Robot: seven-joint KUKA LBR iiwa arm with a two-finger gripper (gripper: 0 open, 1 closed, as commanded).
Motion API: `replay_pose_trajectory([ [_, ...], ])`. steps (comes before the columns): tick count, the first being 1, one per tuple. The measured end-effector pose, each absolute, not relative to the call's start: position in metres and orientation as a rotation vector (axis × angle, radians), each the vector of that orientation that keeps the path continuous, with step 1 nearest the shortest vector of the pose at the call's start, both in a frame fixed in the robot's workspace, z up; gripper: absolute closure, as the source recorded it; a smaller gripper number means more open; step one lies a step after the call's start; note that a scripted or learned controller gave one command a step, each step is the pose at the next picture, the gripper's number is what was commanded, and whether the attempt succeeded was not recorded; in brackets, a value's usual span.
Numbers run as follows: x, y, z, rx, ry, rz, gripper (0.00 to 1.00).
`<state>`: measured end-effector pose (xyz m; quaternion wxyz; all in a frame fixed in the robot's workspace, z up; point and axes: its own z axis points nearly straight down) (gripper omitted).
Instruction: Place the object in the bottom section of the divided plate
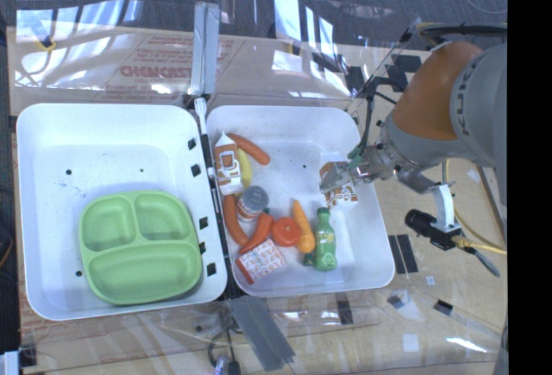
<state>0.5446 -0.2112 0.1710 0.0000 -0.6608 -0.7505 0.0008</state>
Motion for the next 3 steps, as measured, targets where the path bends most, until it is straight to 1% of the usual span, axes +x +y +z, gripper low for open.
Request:
replay_pose_trajectory([
  [1,0.476,-0.148,0.188,-2.044,-2.381,0.004,1.0],
  [2,0.477,-0.082,0.198,-2.208,-2.23,0.005,1.0],
  [3,0.476,-0.009,0.191,-2.191,-2.245,0.005,1.0],
])
